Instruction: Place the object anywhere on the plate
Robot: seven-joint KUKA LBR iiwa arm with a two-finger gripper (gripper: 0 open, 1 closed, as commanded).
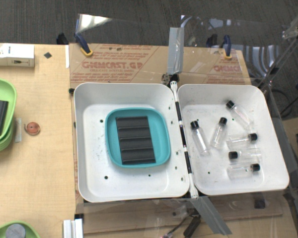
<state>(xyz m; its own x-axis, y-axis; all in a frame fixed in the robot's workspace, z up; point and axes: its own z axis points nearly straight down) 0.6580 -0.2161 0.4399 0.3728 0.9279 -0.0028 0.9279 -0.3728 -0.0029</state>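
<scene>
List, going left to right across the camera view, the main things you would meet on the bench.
Green dish → small orange disc → left white bin holding the teal plate → right white bin holding clear vials.

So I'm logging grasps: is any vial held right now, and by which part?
Nothing is held: all five vials lie loose in the right bin, and the plate bears none.

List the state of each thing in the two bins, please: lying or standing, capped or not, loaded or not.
Teal plate: flat in the left bin, with a black ribbed insert on it, no vial on it.
Clear vials: six, all lying on their sides in the right bin, each with a black cap on, scattered.
</scene>
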